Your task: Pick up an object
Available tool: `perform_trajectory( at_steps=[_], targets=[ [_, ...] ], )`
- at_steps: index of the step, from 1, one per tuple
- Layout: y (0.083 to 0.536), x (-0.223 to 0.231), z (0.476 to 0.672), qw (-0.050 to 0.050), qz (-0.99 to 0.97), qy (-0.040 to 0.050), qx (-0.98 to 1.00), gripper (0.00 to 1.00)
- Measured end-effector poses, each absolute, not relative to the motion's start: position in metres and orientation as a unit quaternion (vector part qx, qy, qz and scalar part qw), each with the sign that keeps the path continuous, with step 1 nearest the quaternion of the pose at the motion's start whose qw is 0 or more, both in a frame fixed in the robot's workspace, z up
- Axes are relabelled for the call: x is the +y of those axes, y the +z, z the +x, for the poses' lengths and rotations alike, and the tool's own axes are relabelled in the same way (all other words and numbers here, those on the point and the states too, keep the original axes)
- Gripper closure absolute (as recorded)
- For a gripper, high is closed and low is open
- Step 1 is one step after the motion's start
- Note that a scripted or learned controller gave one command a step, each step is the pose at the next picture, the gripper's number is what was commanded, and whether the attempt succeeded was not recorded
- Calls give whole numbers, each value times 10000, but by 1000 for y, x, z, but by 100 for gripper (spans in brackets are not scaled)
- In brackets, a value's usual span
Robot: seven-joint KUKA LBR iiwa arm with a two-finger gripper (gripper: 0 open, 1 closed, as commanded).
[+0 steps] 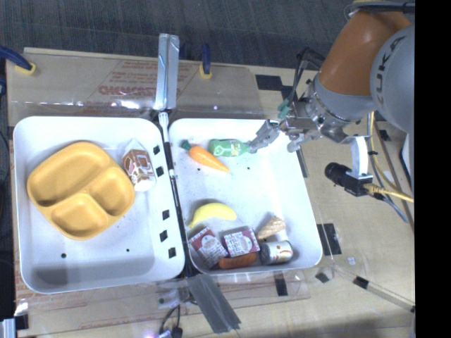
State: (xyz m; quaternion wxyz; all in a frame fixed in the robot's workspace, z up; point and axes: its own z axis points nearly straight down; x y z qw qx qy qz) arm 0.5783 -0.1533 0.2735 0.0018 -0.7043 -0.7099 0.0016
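The green packet [227,147] lies near the far wall of the right bin [304,210], beside the carrot [207,158]. The jaws [266,135] touch its right end, but whether they are wide, narrow or closed on it I cannot tell. Nothing looks lifted, so the pick is at best just starting. Nearer lie a banana [211,213], snack packets [224,243] and a small can [278,251]. The left bin [42,259] holds a yellow tray [79,189].

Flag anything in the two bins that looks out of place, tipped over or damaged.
Nothing looks damaged or spilled. The small can lies on its side in the right bin's near corner, wedged among packets. The yellow tray sits askew in the left bin.
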Motion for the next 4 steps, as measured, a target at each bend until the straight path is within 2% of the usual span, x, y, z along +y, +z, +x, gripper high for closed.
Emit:
perform_trajectory(
  at_steps=[1,2,3,4],
  targets=[
    [124,-96,619,24,-7037,26,-7105,0],
    [88,-102,642,105,-6642,72,-7474,0],
    [98,-101,643,80,-6616,64,-7498,100],
    [193,-58,657,3,-6986,5,-7155,100]
  ],
)
